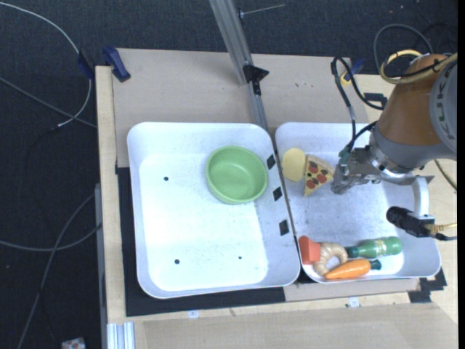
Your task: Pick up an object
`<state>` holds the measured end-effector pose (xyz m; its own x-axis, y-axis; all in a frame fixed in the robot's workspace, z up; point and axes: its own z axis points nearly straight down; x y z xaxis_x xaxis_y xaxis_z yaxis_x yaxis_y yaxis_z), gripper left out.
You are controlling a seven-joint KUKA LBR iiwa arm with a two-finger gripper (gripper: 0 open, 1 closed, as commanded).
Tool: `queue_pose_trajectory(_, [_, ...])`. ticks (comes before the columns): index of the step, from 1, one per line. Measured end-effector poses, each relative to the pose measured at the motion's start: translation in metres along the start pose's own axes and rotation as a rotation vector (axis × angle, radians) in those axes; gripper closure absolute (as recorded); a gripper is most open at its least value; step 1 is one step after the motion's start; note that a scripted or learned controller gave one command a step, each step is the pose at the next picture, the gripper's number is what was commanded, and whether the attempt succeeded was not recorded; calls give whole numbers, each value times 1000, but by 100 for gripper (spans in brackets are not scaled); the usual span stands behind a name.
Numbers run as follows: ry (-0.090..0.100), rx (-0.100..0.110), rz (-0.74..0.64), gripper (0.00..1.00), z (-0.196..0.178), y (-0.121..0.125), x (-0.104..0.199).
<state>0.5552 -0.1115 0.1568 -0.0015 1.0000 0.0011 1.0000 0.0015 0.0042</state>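
Nothing is held yet: the gripper (341, 183) is lowered beside the pizza slice (316, 174); finger state cannot be told.

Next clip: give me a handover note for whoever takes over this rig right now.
Gripper: low in the right bin, beside the pizza slice; nothing seen between its fingers.
Right bin: yellow piece next to the pizza slice at the far left; red block, shrimp, carrot and green bottle along the near edge.
Left bin: green bowl.
Done: nothing lifted.
Left: grasp and lift one object.
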Motion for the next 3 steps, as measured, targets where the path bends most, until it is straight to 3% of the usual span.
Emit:
queue_pose_trajectory(1, [0,-4,1,100,-66,-2,-3])
queue_pose_trajectory(2, [-1,2,0,100,-62,-2,-3])
queue_pose_trajectory(3, [4,8,-3,100,-70,-5,41])
